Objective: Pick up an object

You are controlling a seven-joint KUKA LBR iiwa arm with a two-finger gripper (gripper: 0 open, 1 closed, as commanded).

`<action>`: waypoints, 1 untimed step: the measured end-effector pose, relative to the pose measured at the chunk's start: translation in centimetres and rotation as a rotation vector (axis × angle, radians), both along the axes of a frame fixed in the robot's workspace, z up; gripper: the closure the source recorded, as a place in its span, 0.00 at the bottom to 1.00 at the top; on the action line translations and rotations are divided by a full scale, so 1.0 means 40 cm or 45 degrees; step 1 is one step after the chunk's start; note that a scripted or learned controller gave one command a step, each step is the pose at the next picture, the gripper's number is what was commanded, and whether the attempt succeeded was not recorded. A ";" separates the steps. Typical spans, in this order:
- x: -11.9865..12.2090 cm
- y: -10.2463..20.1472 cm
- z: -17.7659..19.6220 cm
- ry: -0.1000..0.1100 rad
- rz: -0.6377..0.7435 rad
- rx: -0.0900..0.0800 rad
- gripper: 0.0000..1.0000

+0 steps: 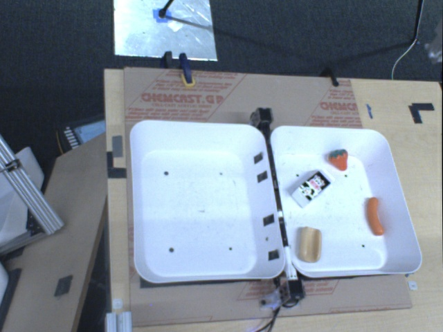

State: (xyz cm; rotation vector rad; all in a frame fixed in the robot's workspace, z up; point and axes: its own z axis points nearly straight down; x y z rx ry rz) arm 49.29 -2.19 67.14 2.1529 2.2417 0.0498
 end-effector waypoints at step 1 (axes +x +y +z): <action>0.000 0.000 0.028 -0.004 0.002 0.000 1.00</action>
